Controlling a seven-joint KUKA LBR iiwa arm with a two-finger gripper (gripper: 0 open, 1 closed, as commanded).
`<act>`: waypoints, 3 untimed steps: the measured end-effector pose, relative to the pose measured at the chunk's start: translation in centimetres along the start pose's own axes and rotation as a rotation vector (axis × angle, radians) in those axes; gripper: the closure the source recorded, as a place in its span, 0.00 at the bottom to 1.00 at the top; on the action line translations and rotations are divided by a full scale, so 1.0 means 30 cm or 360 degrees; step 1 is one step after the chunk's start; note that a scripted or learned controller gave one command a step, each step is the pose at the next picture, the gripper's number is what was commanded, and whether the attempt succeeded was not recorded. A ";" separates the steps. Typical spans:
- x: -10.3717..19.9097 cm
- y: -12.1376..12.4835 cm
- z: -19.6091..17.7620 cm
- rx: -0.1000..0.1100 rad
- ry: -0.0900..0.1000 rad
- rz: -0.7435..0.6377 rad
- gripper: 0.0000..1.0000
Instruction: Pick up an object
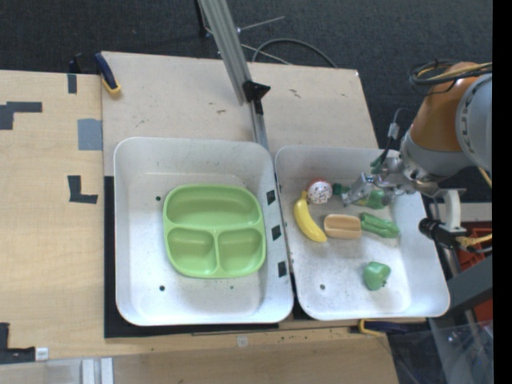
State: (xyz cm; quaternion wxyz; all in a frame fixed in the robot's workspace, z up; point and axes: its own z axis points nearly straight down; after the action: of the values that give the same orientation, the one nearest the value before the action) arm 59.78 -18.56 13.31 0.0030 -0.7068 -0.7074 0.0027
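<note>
My end effector hangs low in the right bin; whether it grips anything, I cannot tell. Just beside it: green pickle-like piece, tan bun, banana, round ball. All look light, hard, smooth plastic toys, likely slippery. Best hold judged: across banana's middle.

This is a robot lab or test bench, not a home. A pale wooden bench marked with grey tape pieces carries two shallow white bins, an aluminium rail slants in from the far side, and loose cables lie on dark carpet.
</note>
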 end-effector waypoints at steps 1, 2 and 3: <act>0.002 0.000 0.156 -0.0009 -0.0003 -0.0001 0.00; 0.004 0.000 0.117 -0.0009 -0.0001 -0.0003 1.00; 0.008 -0.012 -0.092 -0.0020 -0.0003 -0.0001 1.00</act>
State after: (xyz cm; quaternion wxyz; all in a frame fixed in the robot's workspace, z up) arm 59.45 -18.32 16.07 -0.0022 -0.7066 -0.7076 -0.0012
